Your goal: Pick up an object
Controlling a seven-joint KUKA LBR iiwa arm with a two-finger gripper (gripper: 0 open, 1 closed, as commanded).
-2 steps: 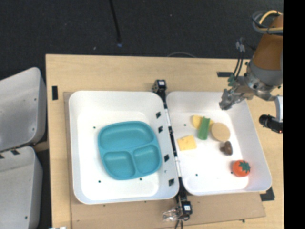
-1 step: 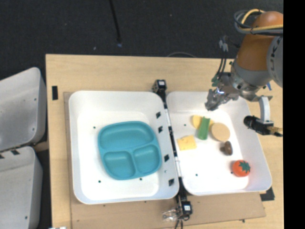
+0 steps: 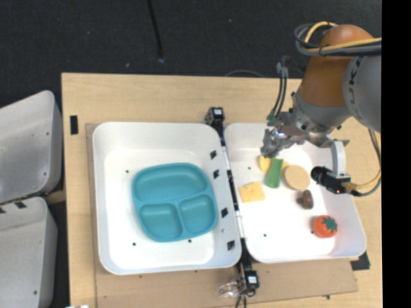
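The right bin [image 3: 282,246] holds several small things: a green block [image 3: 274,172] with a yellow piece [image 3: 263,163] beside it, a yellow cheese wedge [image 3: 252,192], a tan round disc [image 3: 297,177], a dark brown lump [image 3: 306,199] and a red tomato-like toy [image 3: 324,226]. My gripper [image 3: 273,145] hangs over the far part of this bin, just above the yellow piece and the top of the green block. Nothing shows between its fingers.
The left bin [image 3: 115,249] bears a teal divided plate [image 3: 173,201] in its middle. A black-clipped divider [image 3: 226,185] runs between the two bins. The near part of the right bin is bare white floor.
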